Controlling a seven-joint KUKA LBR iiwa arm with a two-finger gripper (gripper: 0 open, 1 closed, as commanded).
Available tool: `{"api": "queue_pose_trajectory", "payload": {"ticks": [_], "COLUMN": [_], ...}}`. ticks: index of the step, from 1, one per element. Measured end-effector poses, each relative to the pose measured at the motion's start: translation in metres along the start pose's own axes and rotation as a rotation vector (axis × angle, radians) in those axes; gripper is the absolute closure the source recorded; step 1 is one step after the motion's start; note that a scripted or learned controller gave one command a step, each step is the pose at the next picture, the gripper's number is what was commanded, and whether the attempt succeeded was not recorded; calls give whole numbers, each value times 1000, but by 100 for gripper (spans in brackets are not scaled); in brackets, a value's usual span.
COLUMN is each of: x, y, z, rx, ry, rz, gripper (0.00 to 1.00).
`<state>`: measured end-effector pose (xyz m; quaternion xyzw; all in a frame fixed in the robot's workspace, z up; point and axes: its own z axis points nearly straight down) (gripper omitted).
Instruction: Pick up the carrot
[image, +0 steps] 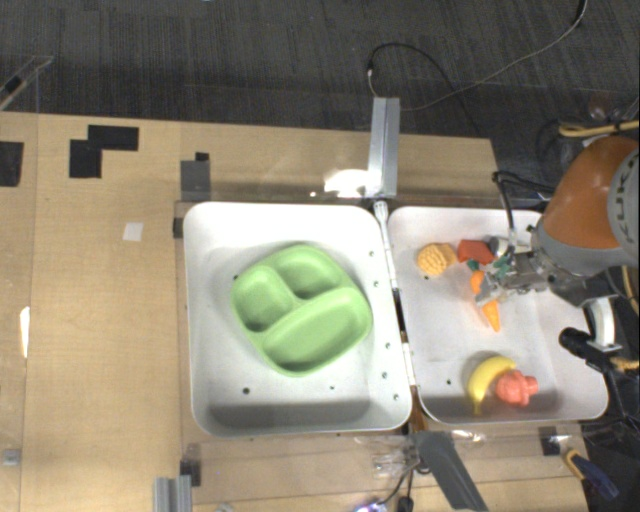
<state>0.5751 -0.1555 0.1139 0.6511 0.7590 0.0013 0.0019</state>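
The carrot (490, 314) is a small orange piece lying in the right bin (440, 330), its pointed end toward the bin's front. My gripper (499, 279) is low over the carrot's upper end and hides that part of it. Another bit of orange shows just left of the gripper. The grey arm with its orange band (588, 205) comes in from the right edge.
An ear of corn (433, 260) and a red piece (475, 250) lie close behind the gripper. A banana (486, 379) and a pink-red toy (516, 388) sit at the right bin's front. The left bin (215, 390) holds a green divided plate (300, 308).
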Motion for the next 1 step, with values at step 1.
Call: {"api": "queue_pose_trajectory", "payload": {"ticks": [1], "x": [95], "y": [11], "z": [-128], "rx": [-1], "ry": [0], "rz": [199], "gripper": [100]}}
